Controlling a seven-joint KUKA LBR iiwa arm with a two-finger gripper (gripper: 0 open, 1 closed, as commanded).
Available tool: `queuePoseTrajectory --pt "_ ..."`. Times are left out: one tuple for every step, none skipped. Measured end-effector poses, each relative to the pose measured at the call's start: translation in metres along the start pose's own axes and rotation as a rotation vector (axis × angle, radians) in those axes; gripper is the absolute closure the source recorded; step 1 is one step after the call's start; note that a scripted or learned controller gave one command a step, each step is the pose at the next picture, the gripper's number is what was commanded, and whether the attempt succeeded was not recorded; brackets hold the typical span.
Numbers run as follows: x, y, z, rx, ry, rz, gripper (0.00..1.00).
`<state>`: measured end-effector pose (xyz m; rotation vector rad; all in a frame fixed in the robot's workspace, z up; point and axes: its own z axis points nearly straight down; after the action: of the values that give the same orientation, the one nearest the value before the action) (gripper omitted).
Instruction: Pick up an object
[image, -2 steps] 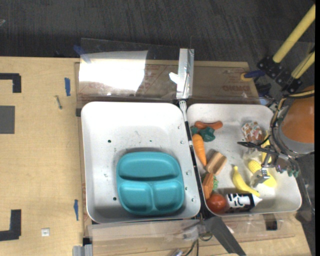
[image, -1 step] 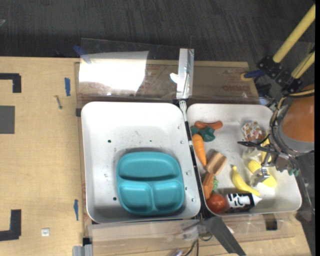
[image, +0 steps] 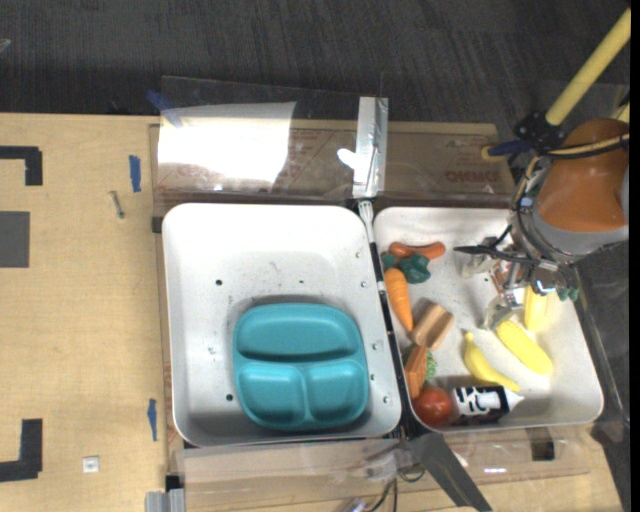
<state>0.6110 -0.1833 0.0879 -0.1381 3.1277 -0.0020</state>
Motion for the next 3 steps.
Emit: queuePoseTrajectory --pt "0.071 -0.024 -0.001 0.001 0.005 -0.060 0.00" --pt "0.015 0.012 -0.001 0.002 0.000 0.068 0.00" --pt "0.073 -0.004 -0.001 0.001 0.003 0.115 0.00"
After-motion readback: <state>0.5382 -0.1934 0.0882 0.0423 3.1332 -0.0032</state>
